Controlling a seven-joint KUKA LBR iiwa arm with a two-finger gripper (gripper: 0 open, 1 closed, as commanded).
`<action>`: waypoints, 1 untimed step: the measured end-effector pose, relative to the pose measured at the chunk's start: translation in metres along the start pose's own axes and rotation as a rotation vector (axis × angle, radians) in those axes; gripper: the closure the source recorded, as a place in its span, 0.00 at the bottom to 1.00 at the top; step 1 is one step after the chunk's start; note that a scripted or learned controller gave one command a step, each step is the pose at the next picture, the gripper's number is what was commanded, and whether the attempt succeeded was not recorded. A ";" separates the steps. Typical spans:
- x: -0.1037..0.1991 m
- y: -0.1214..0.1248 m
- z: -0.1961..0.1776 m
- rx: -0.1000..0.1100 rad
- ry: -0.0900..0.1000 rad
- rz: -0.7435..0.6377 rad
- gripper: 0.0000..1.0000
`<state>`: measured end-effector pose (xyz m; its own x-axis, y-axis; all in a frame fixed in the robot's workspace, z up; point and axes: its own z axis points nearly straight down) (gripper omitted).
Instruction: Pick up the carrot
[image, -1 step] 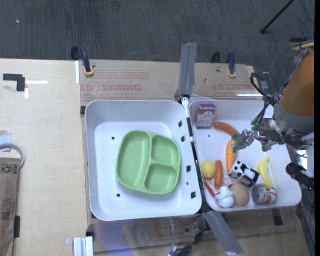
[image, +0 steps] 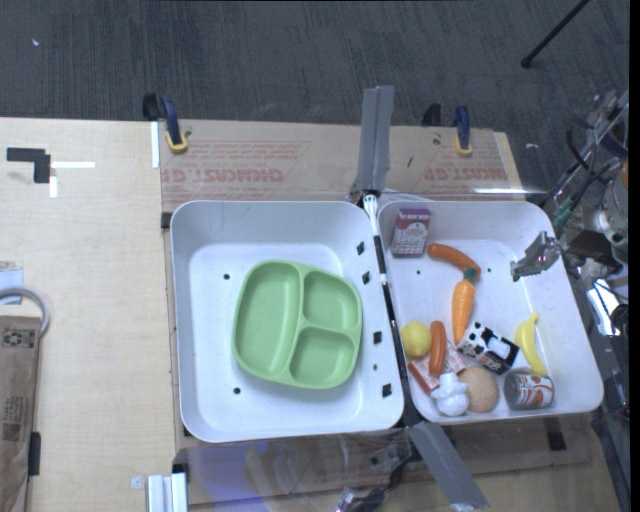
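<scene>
The carrot lies in the right bin, near its middle. It is orange, points toward the front, and has its green top at the far end. A second orange piece with a green end lies just behind it. A shorter orange-red piece sits to its front left. My gripper hovers at the bin's right side, roughly a hand's width right of the carrot and apart from it. Nothing shows in its grasp.
Around the carrot are a pink box, lemon, black-and-white cow toy, banana, can, brown lump and white item. A green divided plate sits in the left bin.
</scene>
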<state>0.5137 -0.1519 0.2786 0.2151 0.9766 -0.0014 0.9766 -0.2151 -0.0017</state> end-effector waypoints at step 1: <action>0.056 0.010 0.188 0.001 0.001 0.053 0.00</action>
<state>0.5352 -0.0996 0.0910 0.2663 0.9639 -0.0005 0.9639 -0.2663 -0.0031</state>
